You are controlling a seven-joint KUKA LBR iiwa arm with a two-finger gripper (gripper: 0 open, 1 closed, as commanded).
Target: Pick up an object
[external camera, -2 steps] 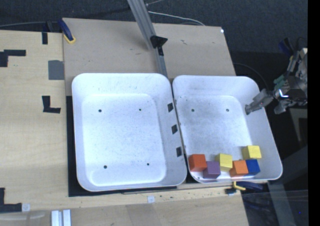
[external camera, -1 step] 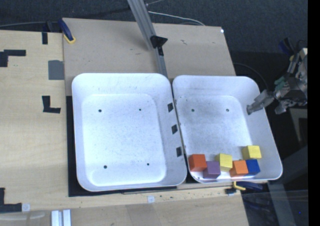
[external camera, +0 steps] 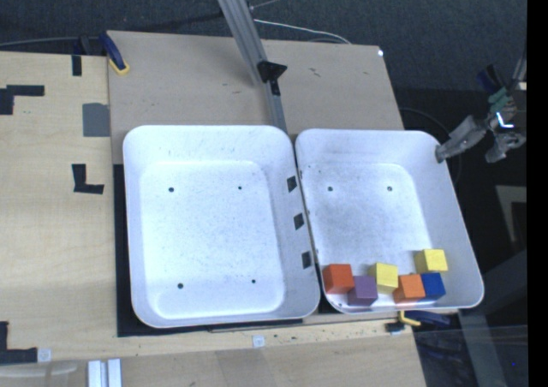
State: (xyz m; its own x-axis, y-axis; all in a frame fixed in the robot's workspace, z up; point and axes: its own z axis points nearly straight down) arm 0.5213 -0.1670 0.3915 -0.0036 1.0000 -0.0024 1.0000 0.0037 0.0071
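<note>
Blocks cluster along near wall of right bin (external camera: 445, 197): orange block (external camera: 338, 276), purple block (external camera: 365, 288), yellow block (external camera: 386, 275), second orange block (external camera: 411, 287), blue block (external camera: 432, 285) and second yellow block (external camera: 434, 259), most touching neighbours. Left bin (external camera: 205, 141) sits beside right bin, rims touching. Gripper (external camera: 484, 141) hangs at right edge, outside right bin's far right corner, well apart from blocks, holding nothing; opening cannot be told. Slanted metal pole (external camera: 235, 8) stands behind bins.
</note>
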